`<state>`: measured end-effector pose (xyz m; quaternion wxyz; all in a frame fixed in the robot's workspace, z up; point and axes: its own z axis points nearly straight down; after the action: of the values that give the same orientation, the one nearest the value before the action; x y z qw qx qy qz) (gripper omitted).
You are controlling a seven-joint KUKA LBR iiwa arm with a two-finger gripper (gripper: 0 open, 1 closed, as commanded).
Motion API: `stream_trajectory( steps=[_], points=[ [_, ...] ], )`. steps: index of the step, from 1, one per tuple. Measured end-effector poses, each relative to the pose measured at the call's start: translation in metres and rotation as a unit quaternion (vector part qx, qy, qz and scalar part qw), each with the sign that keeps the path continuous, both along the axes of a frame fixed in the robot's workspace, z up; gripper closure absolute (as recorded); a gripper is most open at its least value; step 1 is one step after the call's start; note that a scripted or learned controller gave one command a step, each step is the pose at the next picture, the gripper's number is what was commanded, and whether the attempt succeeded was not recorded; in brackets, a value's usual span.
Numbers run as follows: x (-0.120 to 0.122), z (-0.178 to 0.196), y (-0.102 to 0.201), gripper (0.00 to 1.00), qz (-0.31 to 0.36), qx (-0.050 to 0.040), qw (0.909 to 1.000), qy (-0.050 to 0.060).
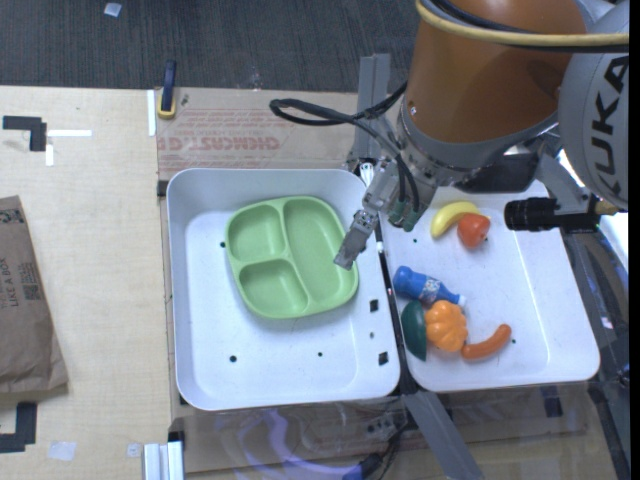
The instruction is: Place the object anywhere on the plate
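Observation:
A light green divided plate lies in the left white bin. My gripper hangs over the plate's right rim, close to the wall between the two bins. Nothing shows at its tip. In the right bin lie a yellow banana, a red-orange tomato, a blue bottle, an orange pumpkin, a dark green piece and an orange-red sausage shape.
The arm's orange band and grey wrist loom over the back of the right bin, with cables trailing left over cardboard. A brown paper bag lies on the bench at far left.

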<state>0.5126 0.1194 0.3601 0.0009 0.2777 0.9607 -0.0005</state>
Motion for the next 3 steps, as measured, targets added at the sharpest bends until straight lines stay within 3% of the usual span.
stream_trajectory(
  steps=[1,2,3],
  points=[
    [0.0,0.0,0.0,0.0,0.0,0.0,1.0,0.0],
    [-0.001,-0.163,-0.04,0.0,-0.034,0.0004,0.9994,0.002],
    [0.0,-0.154,-0.041,1.0,-0.036,0.0004,0.9993,0.001]
  ],
)
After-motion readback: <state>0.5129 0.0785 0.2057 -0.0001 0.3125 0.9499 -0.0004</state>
